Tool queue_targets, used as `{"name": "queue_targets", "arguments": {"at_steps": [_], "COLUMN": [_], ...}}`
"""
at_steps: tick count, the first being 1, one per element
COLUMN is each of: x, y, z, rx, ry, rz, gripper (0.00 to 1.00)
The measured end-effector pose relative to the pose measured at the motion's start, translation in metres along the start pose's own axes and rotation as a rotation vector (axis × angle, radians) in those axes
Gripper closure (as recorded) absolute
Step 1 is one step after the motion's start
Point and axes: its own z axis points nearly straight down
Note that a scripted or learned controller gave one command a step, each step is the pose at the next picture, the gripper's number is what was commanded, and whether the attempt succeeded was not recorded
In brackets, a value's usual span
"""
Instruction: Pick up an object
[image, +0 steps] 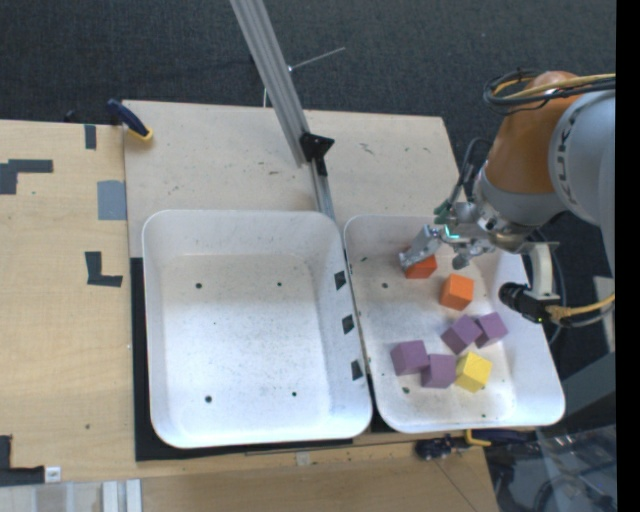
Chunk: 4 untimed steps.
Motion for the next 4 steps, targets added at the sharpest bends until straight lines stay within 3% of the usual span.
{"name": "queue_targets", "arguments": {"at_steps": [1,2,3,4], "x": [0.000,0.000,0.001,0.002], "y": [0.001,-0.001,-0.002,-0.001], "z": [-0.003,0.062,0.103,0.090], "rx": [-0.005,0.002,0.000,-0.003], "ry": [-0.001,-0.001,-0.002,-0.001], "rz": [-0.001,0.000,-0.001,-0.002], "gripper": [0.00,0.00,0.00,1.00]}}
